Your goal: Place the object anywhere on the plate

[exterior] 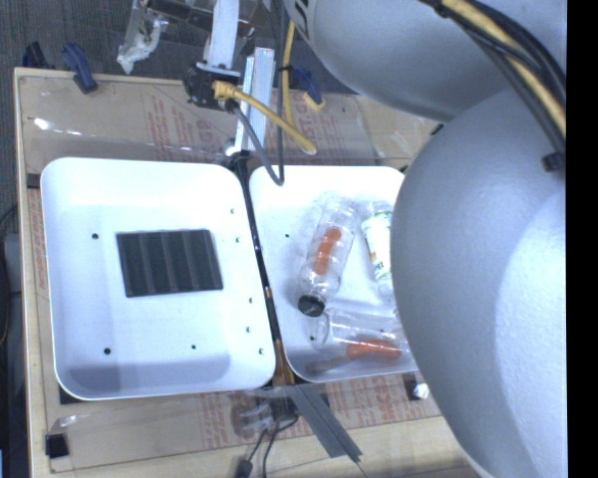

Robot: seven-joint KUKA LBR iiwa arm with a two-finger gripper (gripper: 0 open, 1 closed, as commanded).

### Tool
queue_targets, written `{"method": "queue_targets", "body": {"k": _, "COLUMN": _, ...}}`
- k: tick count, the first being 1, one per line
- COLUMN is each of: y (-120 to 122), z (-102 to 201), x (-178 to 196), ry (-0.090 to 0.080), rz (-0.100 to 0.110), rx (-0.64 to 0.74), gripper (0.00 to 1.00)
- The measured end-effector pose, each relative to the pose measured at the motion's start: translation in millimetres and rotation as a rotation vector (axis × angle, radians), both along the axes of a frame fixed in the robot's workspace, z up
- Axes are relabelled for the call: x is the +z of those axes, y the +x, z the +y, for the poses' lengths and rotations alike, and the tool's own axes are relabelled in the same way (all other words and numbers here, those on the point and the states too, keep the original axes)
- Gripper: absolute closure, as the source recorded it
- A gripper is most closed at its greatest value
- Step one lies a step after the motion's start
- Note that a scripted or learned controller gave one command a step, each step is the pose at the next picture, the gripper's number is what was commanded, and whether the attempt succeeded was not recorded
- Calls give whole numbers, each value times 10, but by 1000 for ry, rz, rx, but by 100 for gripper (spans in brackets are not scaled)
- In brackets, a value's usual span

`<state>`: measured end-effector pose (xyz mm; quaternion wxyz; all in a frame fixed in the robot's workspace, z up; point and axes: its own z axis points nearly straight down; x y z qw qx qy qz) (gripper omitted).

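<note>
Gripper hidden behind smooth grey arm (478, 217); grip cannot be told. Clear plastic bottle (324, 257) lying in right bin (279, 267); dark ribbed plate (169, 262) flat in left bin (70, 267).

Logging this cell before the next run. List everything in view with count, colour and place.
left bin: one, white, left half of bench.
dark ribbed plate: one, dark grey, flat in left bin's middle.
right bin: one, white, beside the left bin, partly under the arm.
clear bottle: one, clear with orange contents and black cap, lying in right bin.
clear tube: one, clear with orange inside, near right bin's front edge.
white bottle: one, white with green, against the arm.
blue clamps: two seen, bench's far edge.
arm: one, grey, covering the right side.
</note>
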<state>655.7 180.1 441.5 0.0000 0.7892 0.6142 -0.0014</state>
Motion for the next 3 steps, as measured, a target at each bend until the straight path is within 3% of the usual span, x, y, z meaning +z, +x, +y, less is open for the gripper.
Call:
{"method": "queue_targets", "body": {"k": 1, "y": 1, "z": 272, "x": -2, "ry": 0, "rz": 0, "rx": -171, "gripper": 0}}
{"method": "queue_targets", "body": {"k": 3, "y": 5, "z": 369, "x": 6, "ry": 0, "rz": -3, "rx": -653, "gripper": 0}}
